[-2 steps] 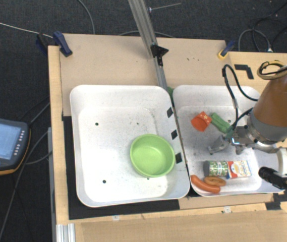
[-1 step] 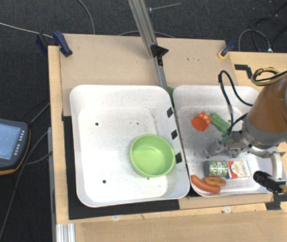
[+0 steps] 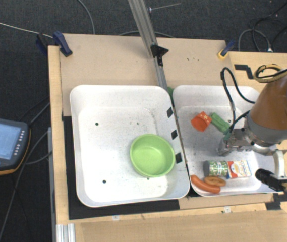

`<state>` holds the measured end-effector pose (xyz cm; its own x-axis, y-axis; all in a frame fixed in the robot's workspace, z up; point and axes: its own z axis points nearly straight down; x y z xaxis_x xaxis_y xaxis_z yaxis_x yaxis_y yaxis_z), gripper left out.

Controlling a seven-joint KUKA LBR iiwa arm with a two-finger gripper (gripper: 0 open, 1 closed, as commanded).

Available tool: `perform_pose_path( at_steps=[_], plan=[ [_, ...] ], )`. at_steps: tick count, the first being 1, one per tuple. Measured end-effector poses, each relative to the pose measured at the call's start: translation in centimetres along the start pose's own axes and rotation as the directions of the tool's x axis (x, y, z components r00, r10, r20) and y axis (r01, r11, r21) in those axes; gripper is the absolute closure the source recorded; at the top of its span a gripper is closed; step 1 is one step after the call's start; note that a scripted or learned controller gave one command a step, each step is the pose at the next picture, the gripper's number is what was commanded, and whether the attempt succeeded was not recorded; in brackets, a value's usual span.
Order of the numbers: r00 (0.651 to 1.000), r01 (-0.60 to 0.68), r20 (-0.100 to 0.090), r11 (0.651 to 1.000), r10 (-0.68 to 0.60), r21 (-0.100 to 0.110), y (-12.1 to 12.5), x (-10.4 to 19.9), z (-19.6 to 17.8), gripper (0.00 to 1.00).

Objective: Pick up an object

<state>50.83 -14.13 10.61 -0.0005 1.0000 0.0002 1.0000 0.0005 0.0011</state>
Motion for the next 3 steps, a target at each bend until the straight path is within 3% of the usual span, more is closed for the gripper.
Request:
perform_pose_path(
  at_steps=[2, 3],
  plan=[
    [1.0, 0.0, 0.001, 1.0, 0.0, -0.004, -0.2, -0.2, -10.7, 1.0],
    [1.0, 0.003, -0.001, 1.0, -0.003, 0.0, 1.9, 4.2, -12.0, 1.0]
  ],
)
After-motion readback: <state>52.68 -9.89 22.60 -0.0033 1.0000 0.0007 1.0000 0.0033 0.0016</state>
